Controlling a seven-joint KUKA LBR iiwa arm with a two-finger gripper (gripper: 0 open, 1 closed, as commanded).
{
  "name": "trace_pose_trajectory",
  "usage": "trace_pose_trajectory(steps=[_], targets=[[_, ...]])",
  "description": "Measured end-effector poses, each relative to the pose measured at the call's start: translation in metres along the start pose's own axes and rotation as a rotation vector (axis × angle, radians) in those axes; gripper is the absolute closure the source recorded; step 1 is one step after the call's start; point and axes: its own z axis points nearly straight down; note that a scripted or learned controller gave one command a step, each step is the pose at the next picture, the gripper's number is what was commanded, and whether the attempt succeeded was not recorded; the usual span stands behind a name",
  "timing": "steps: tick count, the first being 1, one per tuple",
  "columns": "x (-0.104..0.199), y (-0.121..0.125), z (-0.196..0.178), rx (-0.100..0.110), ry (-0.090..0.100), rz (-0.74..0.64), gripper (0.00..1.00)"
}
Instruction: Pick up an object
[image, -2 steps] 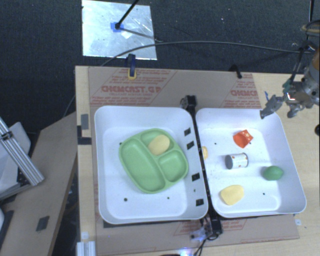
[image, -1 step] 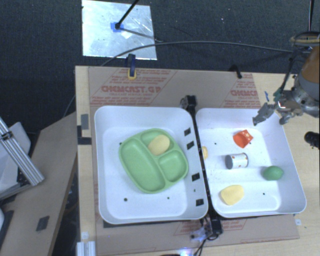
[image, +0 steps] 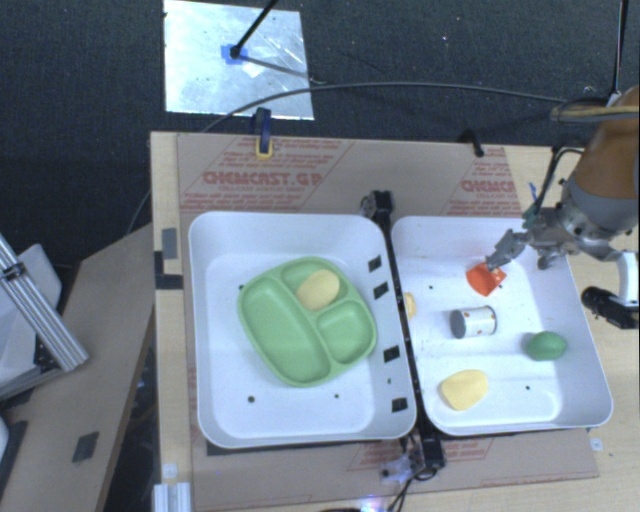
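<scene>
In the right bin (image: 440, 250) lie a small orange block (image: 485, 279), a grey and white can (image: 473, 322) on its side, a green ball (image: 545, 345) and a pale yellow lump (image: 464, 388). My gripper (image: 505, 250) hangs over the bin's upper right part, its tip just above and to the right of the orange block. Whether it touches the block I cannot tell. The arm (image: 600, 190) enters from the right edge.
The left bin (image: 220, 400) holds a green divided plate (image: 290, 350) with a yellow lump (image: 319, 289) in its top compartment. A small yellow piece (image: 410, 305) sits by the black divider (image: 400, 330) between the bins. Cables run across the dark floor behind the bench.
</scene>
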Motion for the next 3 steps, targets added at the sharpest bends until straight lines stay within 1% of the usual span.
trace_pose_trajectory(steps=[1, 2, 3], targets=[[0.010, -0.002, 0.050, -0.002, 0.000, -0.003, 0.00], [0.009, -0.001, 0.037, -0.007, -0.002, -0.003, 1.00], [0.007, -0.010, -0.019, -0.010, -0.003, 0.002, 1.00]])
